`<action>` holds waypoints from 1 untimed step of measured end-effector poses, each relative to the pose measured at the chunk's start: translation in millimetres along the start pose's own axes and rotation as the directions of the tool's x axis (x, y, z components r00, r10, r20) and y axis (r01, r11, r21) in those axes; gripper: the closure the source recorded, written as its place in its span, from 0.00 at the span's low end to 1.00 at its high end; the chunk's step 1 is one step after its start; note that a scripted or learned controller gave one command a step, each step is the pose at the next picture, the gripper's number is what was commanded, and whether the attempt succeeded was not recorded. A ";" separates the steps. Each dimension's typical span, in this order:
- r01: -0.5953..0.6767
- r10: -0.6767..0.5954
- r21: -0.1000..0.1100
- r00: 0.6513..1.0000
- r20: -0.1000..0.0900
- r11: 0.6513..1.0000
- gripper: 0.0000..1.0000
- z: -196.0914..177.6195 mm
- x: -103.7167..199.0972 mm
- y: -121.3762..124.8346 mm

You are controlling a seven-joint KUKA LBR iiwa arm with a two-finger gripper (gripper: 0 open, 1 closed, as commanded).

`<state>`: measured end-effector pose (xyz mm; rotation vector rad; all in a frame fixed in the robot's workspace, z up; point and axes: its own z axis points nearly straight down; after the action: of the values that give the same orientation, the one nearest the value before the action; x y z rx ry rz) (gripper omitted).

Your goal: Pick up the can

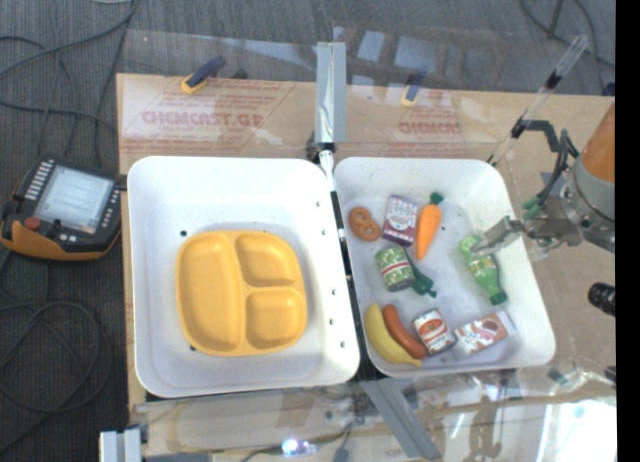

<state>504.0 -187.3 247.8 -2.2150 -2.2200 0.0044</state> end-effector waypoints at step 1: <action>-0.001 0.001 0.002 1.000 0.000 1.000 0.00 135.2 56.4 61.6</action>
<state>564.6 -130.5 112.4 -2.2149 -2.2182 0.0056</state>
